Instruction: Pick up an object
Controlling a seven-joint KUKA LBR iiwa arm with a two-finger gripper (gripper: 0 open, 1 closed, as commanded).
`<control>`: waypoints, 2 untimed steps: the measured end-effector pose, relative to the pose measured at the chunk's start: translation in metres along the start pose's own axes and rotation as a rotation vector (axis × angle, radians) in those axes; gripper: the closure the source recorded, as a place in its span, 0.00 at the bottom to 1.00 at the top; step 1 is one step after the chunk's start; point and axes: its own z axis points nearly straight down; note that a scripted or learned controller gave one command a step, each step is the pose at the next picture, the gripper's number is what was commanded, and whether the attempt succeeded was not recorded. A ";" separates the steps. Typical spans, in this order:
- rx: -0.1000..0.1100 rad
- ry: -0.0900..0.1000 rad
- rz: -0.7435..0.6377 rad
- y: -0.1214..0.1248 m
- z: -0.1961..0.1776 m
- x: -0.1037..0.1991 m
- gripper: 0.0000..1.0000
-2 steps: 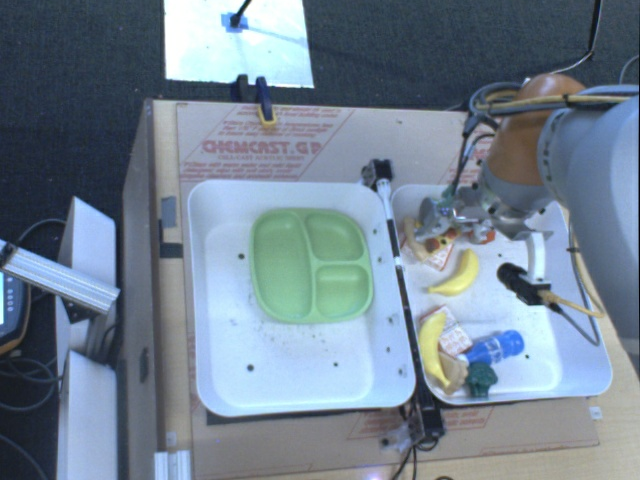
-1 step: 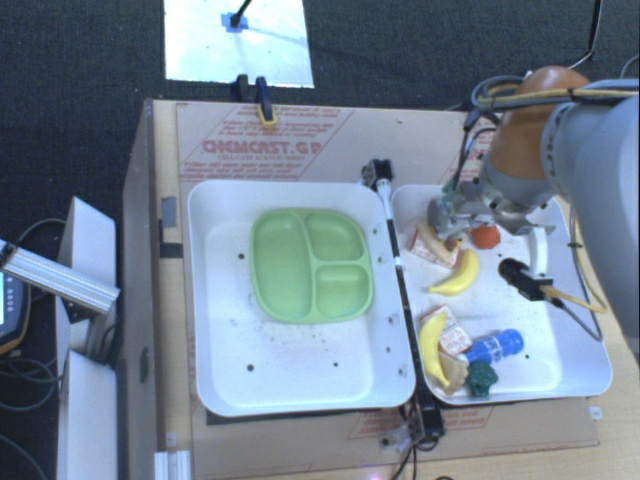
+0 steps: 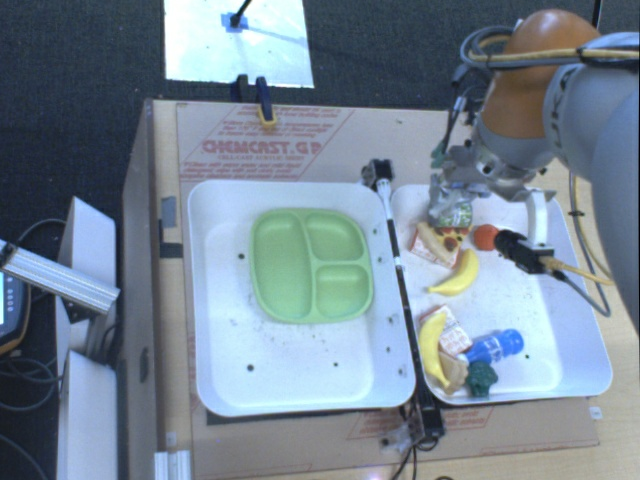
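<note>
The grey arm (image 3: 590,98) with its orange band (image 3: 535,73) comes in from the right and hangs over the far part of the right bin (image 3: 590,363). Its jaws (image 3: 450,211) point down near the bin's back left corner, low over a small cluster of items; whether they are open, closed or gripping anything cannot be told, since the wrist and cables hide them.

Just below them lies a sandwich-like wedge (image 3: 433,243), with a small red piece (image 3: 485,236) to its right, close to a black fitting (image 3: 520,251) that a yellow cable runs from. A yellow banana (image 3: 455,276) lies a little nearer, curved, apart from the wedge. At the near end of the right bin a second banana (image 3: 432,350) lies beside a cracker-like piece (image 3: 453,336), a blue bottle (image 3: 495,347) lies on its side, and a green broccoli piece (image 3: 482,378) sits just below it.

The left bin (image 3: 215,368) carries a light green divided plate (image 3: 310,266), lying flat near its middle. Both bins rest on a brown board with red lettering (image 3: 260,148) on the tabletop, and a white sheet (image 3: 235,28) lies beyond it
</note>
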 end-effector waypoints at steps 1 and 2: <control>0.003 -0.001 0.001 -0.001 0.001 -0.001 0.00; 0.003 -0.003 0.004 0.013 0.016 -0.054 0.00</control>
